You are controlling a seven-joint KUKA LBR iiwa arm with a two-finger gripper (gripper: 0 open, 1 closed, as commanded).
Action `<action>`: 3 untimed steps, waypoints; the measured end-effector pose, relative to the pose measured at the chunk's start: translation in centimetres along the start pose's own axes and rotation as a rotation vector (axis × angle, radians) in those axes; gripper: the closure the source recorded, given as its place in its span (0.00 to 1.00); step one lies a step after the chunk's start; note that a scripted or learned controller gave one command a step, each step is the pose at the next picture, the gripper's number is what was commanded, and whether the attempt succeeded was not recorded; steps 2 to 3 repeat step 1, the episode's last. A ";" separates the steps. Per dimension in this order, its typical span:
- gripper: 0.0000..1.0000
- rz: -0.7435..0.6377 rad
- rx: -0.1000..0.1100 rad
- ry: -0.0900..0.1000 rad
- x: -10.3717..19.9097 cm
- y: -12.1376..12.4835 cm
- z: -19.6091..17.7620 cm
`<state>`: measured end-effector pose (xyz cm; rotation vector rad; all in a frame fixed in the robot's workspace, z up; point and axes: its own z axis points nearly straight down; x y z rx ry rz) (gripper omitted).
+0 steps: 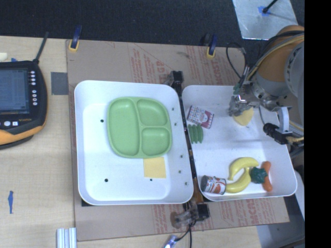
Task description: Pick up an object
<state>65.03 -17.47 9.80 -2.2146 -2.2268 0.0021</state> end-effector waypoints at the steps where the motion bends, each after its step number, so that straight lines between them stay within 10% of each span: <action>1: 0.00 0.003 -0.001 0.000 -3.7 -0.7 -3.2; 3: 0.00 0.003 -0.001 0.000 -3.7 -0.7 -3.2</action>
